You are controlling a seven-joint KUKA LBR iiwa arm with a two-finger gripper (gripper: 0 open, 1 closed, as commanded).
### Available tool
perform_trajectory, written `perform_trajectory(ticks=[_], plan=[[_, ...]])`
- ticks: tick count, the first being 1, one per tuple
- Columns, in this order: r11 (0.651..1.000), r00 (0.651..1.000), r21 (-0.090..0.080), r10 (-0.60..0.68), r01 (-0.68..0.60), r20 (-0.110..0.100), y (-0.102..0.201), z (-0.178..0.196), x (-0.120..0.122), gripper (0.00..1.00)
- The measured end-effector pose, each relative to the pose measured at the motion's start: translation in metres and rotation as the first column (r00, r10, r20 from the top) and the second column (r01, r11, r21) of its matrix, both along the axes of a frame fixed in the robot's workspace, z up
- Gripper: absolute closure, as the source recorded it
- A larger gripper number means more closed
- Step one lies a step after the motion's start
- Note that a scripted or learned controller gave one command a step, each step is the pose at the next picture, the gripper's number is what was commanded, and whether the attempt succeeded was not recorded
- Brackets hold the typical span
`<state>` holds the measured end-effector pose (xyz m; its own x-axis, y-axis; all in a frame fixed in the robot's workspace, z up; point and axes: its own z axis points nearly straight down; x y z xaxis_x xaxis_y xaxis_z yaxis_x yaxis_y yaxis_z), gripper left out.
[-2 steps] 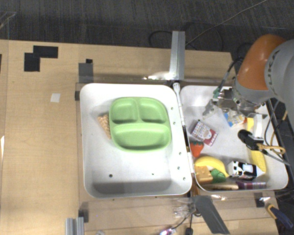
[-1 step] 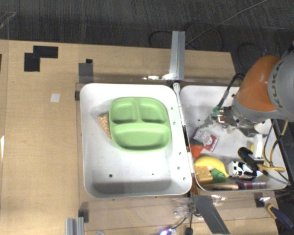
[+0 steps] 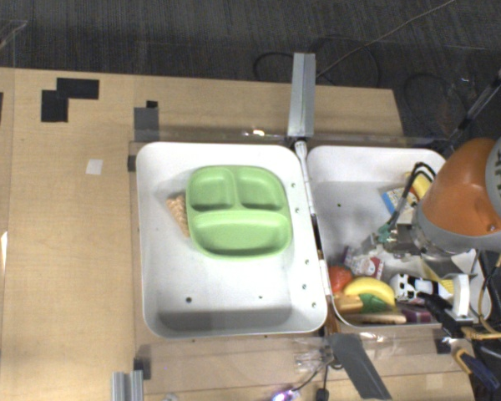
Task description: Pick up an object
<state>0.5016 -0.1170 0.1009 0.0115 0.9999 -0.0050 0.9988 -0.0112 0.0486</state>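
Observation:
The right bin (image 3: 351, 182) holds a heap of small things along its near edge: a yellow banana-shaped toy (image 3: 369, 291), a red piece (image 3: 340, 277), a wooden stick (image 3: 374, 317), a black-and-white item (image 3: 407, 289) and a red-and-white wrapper (image 3: 364, 264). My arm, with its orange band (image 3: 463, 195), reaches in from the right. The gripper (image 3: 390, 239) hangs low over the bin, just above and right of the wrapper. Nothing can be seen held in it.
The left bin (image 3: 163, 224) carries a green divided plate (image 3: 236, 210) with a tan textured piece (image 3: 178, 214) sticking out from under its left side. A metal post (image 3: 301, 98) stands behind the divide between the bins. Cables lie at the right.

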Motion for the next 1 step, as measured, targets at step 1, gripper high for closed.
perform_trajectory(ticks=[1], plan=[[0.993, 0.993, 0.007, -0.119, 0.12, -0.025, 0.0091, -0.0054, 0.0366, 0.0]])
